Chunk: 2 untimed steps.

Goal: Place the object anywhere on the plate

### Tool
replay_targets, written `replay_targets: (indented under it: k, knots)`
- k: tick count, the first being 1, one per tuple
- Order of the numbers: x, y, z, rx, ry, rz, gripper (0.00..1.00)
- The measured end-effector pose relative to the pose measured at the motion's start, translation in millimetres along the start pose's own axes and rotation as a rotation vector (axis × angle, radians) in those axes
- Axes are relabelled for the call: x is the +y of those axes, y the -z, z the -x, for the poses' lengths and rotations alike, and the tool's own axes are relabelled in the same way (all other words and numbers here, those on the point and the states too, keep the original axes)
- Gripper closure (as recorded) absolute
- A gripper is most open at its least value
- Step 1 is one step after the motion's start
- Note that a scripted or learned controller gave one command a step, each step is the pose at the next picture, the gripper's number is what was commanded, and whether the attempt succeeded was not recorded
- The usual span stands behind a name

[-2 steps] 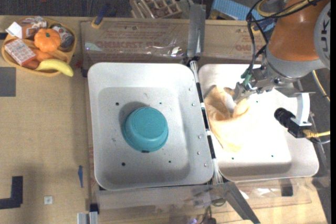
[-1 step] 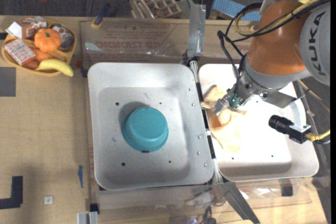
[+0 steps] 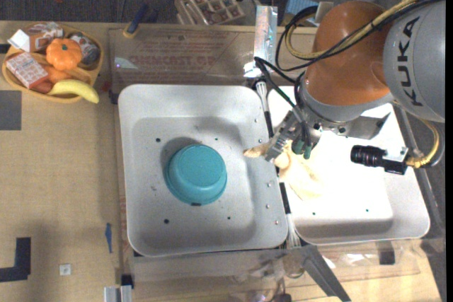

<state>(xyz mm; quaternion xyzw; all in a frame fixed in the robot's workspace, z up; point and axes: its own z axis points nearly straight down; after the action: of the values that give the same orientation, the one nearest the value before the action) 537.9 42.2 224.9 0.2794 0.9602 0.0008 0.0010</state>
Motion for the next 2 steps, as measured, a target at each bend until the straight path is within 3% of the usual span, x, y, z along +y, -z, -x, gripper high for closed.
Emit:
replay_targets:
  k: [1, 2]
  knots:
    - [24, 1, -30, -0.001, 0.394, 0.001, 1.0]
    - [51, 1, -70, -0.001, 0.564, 0.001, 1.0]
